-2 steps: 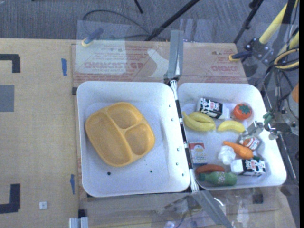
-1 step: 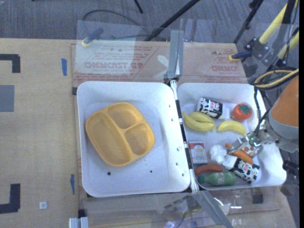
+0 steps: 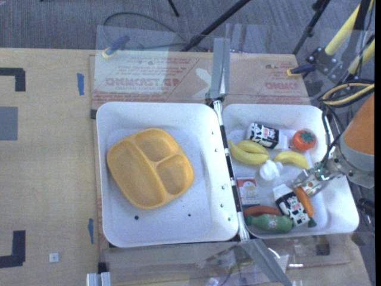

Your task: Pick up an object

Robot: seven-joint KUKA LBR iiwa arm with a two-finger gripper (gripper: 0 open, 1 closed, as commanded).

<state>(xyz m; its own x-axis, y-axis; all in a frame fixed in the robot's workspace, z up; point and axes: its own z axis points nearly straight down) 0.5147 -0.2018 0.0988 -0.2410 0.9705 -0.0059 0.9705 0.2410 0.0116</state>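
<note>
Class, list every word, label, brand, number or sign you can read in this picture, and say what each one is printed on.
"CHEMCAST": red print seen mirrored on the clear sheet behind the left bin; the smaller line under it is too blurred to read.
Red print on the clear sheet's right part: too blurred to read.
Black-and-white carton: pattern visible, no legible text.
Second black-and-white carton: illegible.
Small red-and-white packet: too small to read.
</note>
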